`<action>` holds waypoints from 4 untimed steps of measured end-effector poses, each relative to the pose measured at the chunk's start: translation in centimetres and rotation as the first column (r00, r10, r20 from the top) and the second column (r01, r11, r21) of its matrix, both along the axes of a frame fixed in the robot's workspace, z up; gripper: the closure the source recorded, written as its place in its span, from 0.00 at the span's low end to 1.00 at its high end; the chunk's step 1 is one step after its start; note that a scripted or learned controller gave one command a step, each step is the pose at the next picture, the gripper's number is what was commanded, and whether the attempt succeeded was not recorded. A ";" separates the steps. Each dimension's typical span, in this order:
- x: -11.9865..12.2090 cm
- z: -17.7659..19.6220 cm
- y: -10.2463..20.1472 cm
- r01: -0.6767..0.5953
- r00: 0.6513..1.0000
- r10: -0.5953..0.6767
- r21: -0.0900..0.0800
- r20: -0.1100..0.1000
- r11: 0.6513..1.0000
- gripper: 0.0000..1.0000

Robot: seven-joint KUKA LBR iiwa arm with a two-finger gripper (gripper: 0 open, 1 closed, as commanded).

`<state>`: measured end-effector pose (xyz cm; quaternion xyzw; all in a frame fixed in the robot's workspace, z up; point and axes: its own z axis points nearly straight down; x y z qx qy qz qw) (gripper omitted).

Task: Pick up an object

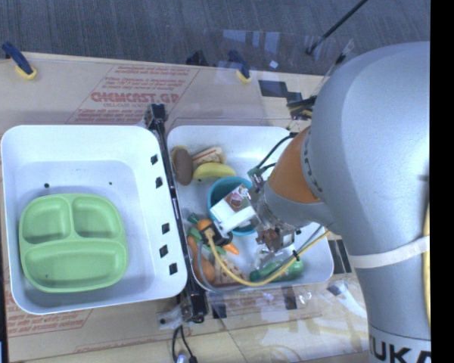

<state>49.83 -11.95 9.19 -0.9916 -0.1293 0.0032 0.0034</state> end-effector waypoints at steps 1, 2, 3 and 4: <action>6.2 -0.1 2.3 0.002 1.000 -0.002 0.005 -0.028 1.000 0.00; 4.4 -0.1 2.8 0.044 0.999 -0.044 0.000 -0.006 0.999 0.00; -0.3 0.0 2.6 0.041 0.999 -0.041 -0.001 -0.001 0.999 0.00; 6.7 0.0 2.0 -0.025 0.998 0.025 0.014 -0.052 1.000 0.00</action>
